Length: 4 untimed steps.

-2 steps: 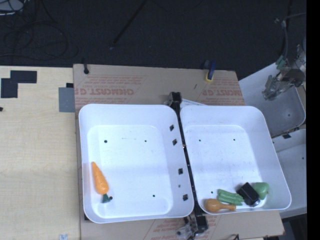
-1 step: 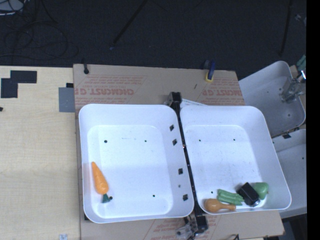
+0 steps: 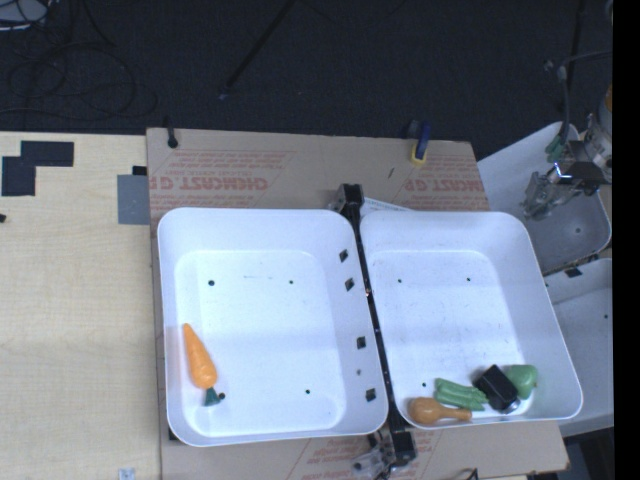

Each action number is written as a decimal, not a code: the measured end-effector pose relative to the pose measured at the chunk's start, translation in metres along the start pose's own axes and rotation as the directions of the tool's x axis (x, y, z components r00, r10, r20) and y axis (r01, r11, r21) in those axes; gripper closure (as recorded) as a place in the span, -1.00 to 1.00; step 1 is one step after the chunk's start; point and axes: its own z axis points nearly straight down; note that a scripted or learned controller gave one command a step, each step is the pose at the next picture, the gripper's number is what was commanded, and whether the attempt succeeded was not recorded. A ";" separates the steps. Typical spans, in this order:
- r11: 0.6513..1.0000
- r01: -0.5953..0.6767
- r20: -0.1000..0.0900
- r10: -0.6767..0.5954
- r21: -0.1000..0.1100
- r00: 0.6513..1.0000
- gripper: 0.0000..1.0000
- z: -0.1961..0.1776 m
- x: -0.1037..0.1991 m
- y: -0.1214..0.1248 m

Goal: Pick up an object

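A toy carrot with a green top lies at the front left of the left bin. In the front right corner of the right bin lie a green pod-shaped toy, a black block, a light green piece and a tan pear-shaped toy, all packed close together. My gripper hangs at the far right, beyond the right bin's back right corner and well apart from every object. It is small and partly cut off by the frame.
Both bins rest on a cardboard sheet on the wooden bench. A black divider strip runs between the bins. A blue and yellow clamp stands at the cardboard's back edge.
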 end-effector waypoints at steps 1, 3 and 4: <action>1.000 -0.002 0.003 0.002 -0.012 1.000 1.00 -0.054 0.003 0.016; 1.000 0.001 -0.003 -0.001 0.005 1.000 1.00 0.028 0.001 0.016; 1.000 -0.002 0.003 0.002 -0.011 1.000 1.00 -0.033 0.013 0.016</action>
